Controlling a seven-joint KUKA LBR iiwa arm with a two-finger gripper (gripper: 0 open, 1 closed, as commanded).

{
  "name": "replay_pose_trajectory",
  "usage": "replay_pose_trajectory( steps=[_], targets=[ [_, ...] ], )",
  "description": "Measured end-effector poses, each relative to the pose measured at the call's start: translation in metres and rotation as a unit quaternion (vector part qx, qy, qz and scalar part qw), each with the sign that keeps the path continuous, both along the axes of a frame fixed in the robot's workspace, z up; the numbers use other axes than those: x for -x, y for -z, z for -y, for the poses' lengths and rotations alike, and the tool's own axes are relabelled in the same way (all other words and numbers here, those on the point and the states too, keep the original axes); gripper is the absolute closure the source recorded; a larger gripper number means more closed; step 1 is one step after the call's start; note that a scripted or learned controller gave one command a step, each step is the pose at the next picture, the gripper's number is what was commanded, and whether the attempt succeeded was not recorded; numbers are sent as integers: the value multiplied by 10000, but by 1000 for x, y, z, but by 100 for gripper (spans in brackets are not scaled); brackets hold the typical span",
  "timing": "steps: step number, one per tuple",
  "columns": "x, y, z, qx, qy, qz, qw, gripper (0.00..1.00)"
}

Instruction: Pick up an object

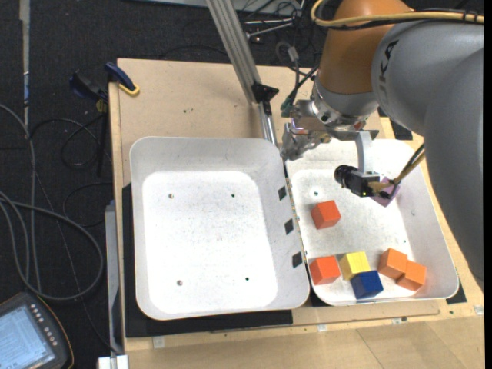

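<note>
- In the camera view, the arm [415,60] reaches in from the right and bends down over the far end of the right bin [440,229].
- The gripper [301,143] is at the far left corner of this bin, close to the wall that meets the left bin [142,206]. It seems to be near the rim, but its height above the floor of the bin is hard to judge.
- Whether the gripper is spread or pressed together cannot be told, because the wrist covers it and the part is dark and small. No block is visible in it.
- All the blocks lie on the floor of the right bin. One orange block [325,214] sits alone in the middle, nearest to the gripper but clearly apart from it.
- At the near end there is a group: a second orange block [324,269], just beside it a yellow block [355,264], and a blue block [367,284] touching the yellow one in front.
- To the right of the group, two more orange blocks [403,268] lie together in the near right corner.
- A small black part with a cable [352,179] hangs from the wrist above the bin; it appears to belong to the robot.
- As a judgement, the task is at an early stage: nothing is lifted and every block rests in the bin. What is left is to bring the gripper over one block, probably the lone orange one, go down, grasp it and raise it.
</note>
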State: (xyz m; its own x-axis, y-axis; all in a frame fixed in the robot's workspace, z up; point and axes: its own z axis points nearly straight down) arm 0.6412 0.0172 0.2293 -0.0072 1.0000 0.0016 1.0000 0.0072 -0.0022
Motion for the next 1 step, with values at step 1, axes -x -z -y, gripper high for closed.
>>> replay_pose_trajectory(
  steps=[1],
  targets=[
    [11, 4, -56, -1, -3, 1, 10000, 100]
  ],
)
